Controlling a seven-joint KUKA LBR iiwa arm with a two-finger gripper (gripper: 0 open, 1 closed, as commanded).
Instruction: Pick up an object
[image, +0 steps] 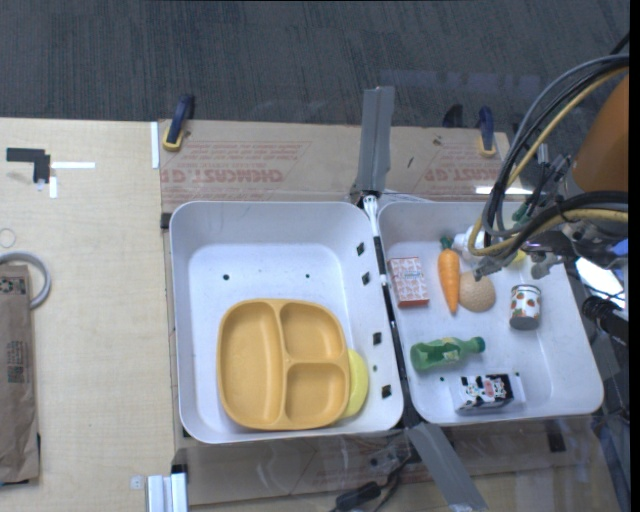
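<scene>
Camera view: left bin holds yellow tray; right bin holds carrot, green bottle; end effector state unclear.

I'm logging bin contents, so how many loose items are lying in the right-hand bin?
6: small red box, carrot, tan round thing, printed can, green bottle, black-and-white carton. The arm's cables may hide more at the far edge.

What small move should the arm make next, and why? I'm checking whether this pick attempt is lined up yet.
Probably a short drop straight down toward the carrot. The arm's wrist sits over the upper part of the right bin, near the carrot and the tan round object. Nothing looks lifted; the items lie on the bin floor.
</scene>
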